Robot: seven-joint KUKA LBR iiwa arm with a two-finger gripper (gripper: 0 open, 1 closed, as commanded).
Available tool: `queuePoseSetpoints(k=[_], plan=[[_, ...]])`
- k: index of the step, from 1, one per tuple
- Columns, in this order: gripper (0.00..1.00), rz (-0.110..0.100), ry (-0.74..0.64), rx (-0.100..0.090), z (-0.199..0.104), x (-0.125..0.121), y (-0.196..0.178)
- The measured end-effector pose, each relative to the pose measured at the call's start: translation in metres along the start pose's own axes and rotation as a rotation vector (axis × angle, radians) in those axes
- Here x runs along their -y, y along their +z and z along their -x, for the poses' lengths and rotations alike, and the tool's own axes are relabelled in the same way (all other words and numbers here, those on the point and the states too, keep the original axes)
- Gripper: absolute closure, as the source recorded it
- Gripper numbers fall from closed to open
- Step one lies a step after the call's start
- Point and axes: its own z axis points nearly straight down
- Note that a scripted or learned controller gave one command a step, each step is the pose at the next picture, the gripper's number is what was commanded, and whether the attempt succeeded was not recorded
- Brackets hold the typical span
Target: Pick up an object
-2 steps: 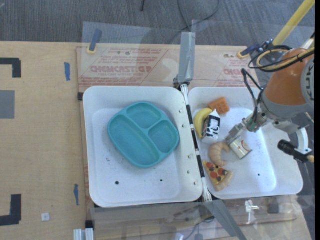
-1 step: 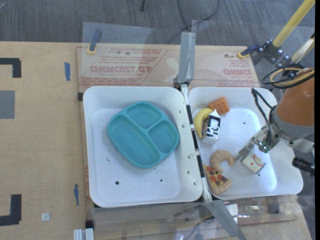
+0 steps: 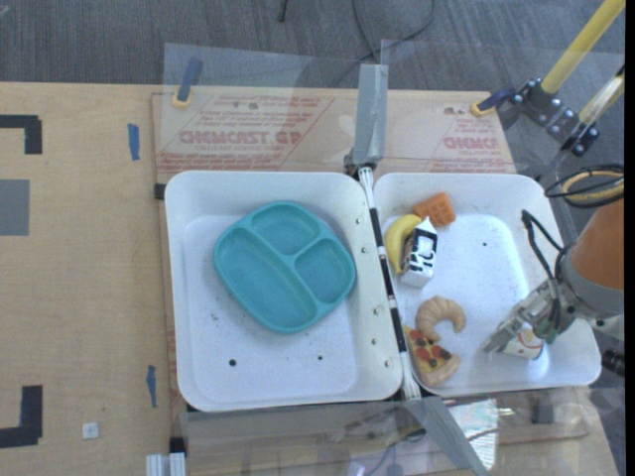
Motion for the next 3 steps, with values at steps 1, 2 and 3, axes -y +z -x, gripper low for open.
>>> queuePoseSetpoints(k=[1, 2, 3], plan=[[1.00, 0.005, 0.006, 0.007, 0.003, 0.000, -0.011], [1.00, -0.003, -0.364, -0.002, 0.009, 0.007, -0.118], [1.00, -0.003, -0.441, -0.006, -0.047, -0.037, -0.119]])
